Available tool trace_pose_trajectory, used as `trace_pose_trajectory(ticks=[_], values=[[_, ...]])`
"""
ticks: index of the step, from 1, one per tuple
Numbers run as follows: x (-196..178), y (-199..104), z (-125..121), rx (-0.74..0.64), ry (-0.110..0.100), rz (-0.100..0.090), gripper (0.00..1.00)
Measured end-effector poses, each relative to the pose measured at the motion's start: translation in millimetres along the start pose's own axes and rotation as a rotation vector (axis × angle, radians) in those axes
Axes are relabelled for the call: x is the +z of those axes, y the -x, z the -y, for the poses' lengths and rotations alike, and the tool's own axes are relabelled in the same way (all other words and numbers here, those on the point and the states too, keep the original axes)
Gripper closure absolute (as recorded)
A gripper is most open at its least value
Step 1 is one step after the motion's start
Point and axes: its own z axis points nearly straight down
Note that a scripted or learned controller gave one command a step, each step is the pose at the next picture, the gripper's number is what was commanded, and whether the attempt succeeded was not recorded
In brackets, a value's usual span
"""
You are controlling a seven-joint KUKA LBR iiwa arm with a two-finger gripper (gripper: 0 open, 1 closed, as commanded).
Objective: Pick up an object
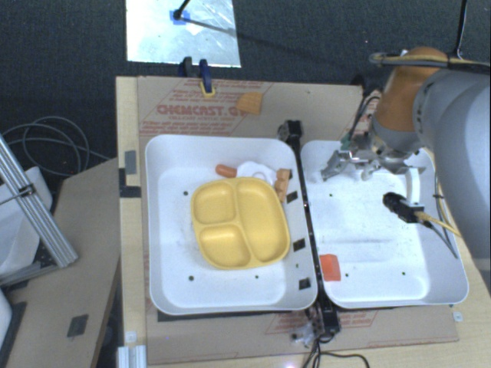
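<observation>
Hand [351, 165] over right bin [430, 282] far edge, fingers spread apart, nothing between them; orange block [329, 267] well apart.

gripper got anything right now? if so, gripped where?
Cannot be told. The gripper hangs over the back of the right bin; no object is visible at it. The orange block lies at the bin's front left.

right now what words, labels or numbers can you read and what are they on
"CHEMCAST" on the brown board behind the left bin, red letters; what follows that word is blurred.
Smaller red lines above and below it: too blurred to read.
Red print on the board's front edge: too small to read.
</observation>
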Motion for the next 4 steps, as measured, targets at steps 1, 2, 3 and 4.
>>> trace_pose_trajectory(ticks=[1,2,3,4], values=[[-18,28,-11,0.007,-0.003,0.001,0.0],[-8,-1,-11,0.001,-0.003,0.001,0.0],[-20,13,-11,0.007,-0.003,0.001,0.0],[-14,23,-11,0.007,-0.003,0.002,0.0]])
